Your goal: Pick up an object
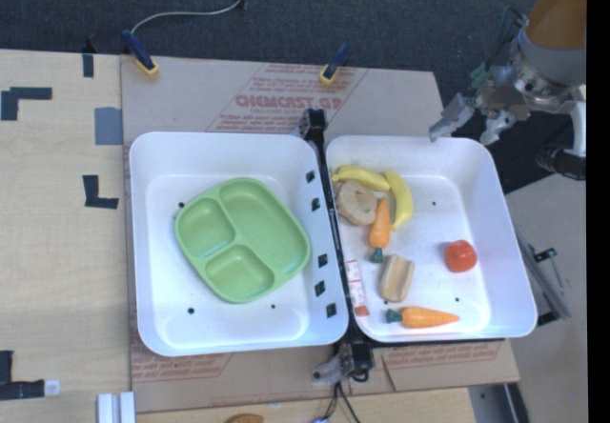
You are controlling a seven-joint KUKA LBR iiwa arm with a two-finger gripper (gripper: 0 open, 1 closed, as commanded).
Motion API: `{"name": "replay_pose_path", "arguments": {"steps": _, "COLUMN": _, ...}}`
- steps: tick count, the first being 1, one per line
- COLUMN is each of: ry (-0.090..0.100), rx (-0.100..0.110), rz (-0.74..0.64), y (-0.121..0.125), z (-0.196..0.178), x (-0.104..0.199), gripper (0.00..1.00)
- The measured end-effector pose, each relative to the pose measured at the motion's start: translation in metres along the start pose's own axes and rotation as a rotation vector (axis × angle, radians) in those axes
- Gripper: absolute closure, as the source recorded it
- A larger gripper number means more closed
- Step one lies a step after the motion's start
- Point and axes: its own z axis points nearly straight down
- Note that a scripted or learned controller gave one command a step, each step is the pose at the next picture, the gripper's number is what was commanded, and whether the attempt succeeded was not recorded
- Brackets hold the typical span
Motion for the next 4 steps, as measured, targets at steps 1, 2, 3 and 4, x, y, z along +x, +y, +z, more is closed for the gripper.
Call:
{"name": "replay_pose_path", "arguments": {"steps": 1, "ry": 0.002, "rx": 0.004, "rz": -0.001, "y": -0.048, "z": 0.111, "x": 0.064, "gripper": 0.00}}
{"name": "replay_pose_path", "arguments": {"steps": 2, "ry": -0.006, "rx": -0.007, "rz": 0.003, "y": -0.036, "z": 0.182, "x": 0.060, "gripper": 0.00}}
{"name": "replay_pose_path", "arguments": {"steps": 3, "ry": -0.004, "rx": -0.006, "rz": 0.002, "y": -0.086, "z": 0.192, "x": 0.058, "gripper": 0.00}}
{"name": "replay_pose_path", "arguments": {"steps": 4, "ry": -0.014, "rx": 0.014, "rz": 0.003, "y": -0.001, "z": 0.192, "x": 0.064, "gripper": 0.00}}
